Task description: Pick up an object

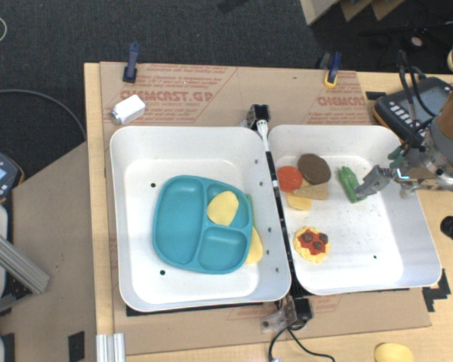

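Now the gripper point(371, 181) hangs low over the right bin point(408, 270), reaching in from the right edge, its tip just beside a green piece point(348, 183). Whether it is open or closed cannot be told at this angle, and nothing can be seen held in it. The green piece lies at the edge of a cluster: a brown patty point(314, 168), a red tomato point(290, 178) and a pale wedge point(302, 197) crowd together near the divider, with a small pizza point(312, 243) apart below. Being outermost, the green piece looks the likeliest target, free on the arm's side. The left bin point(128, 202) holds a blue tray point(183, 225) with a yellow piece point(223, 208) resting in one compartment.
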`<move>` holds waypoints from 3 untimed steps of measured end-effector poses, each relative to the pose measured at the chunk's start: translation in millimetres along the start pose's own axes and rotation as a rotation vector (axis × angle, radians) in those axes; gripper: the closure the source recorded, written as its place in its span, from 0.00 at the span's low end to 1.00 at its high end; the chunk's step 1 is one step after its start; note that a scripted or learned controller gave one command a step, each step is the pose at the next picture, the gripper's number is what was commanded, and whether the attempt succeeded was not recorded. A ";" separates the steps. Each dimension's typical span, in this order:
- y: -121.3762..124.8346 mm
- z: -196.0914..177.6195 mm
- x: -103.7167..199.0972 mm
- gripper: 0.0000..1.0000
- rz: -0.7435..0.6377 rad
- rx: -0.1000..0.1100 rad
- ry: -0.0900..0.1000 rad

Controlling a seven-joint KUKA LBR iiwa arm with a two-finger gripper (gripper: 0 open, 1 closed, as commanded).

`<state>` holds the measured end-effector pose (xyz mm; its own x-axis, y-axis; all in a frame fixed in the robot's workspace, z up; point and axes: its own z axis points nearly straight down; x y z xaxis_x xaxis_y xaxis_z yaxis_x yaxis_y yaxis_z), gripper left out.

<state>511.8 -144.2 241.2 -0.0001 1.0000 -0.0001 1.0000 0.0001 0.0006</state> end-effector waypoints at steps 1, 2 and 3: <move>-29.1 -56.1 76.1 0.00 -0.009 -0.006 0.002; -31.7 -113.1 140.7 0.00 -0.008 -0.007 0.001; -31.8 -172.3 207.1 0.00 -0.009 -0.008 0.003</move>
<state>479.9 62.9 413.4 -0.0089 1.0000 0.0026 0.9999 0.0089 0.0085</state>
